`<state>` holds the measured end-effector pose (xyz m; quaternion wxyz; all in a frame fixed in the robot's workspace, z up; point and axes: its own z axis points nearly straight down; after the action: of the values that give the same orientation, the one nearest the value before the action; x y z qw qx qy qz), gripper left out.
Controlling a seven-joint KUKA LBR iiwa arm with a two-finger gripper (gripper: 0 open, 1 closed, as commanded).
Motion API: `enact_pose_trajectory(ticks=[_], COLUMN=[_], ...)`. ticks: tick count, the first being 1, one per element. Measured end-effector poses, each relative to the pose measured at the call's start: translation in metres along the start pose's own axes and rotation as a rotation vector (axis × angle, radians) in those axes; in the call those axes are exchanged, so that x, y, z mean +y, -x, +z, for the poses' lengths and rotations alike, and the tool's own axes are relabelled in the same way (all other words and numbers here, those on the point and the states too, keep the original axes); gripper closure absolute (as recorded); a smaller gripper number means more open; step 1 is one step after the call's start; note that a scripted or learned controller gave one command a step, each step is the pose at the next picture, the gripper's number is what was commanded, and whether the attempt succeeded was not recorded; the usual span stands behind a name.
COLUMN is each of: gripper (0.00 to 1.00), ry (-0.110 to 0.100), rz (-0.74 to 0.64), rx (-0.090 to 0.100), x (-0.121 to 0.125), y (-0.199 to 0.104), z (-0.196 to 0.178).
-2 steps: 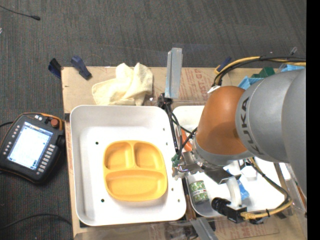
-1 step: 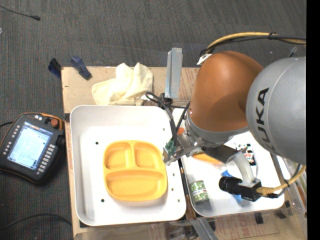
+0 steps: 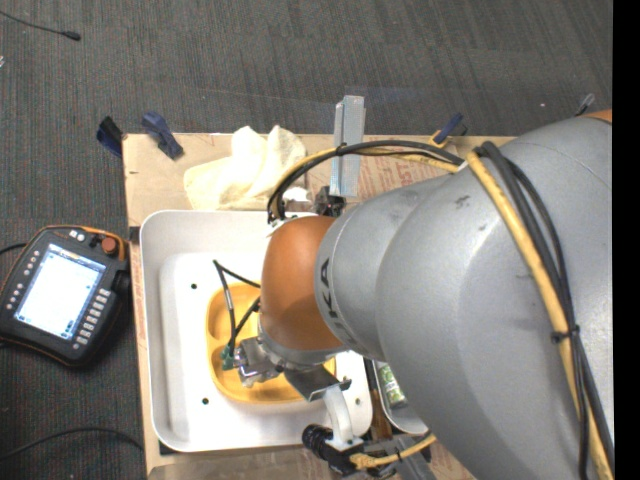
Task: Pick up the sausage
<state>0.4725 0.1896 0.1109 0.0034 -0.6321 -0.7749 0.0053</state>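
My grey arm with its orange band (image 3: 300,283) reaches over the left white bin (image 3: 165,268) and covers much of it. The gripper (image 3: 258,366) hangs low over a yellow-orange dish-like object (image 3: 222,353) that lies in the middle of that bin. The wrist and its cables hide whatever lies directly under the gripper.
A crumpled pale cloth (image 3: 245,163) lies on the bench behind the bins. An upright metal post (image 3: 348,148) stands at the back. A teach pendant (image 3: 60,293) rests on the floor to the left. A green item (image 3: 390,386) peeks out in the right bin under the arm.
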Motion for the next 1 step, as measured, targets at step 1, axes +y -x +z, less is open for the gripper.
enact_pose_trajectory(ticks=[1], gripper=[1.0], ry=[0.006], rz=[-0.299], rx=[-0.002], x=[0.0094], y=[0.0224], z=[-0.2532])
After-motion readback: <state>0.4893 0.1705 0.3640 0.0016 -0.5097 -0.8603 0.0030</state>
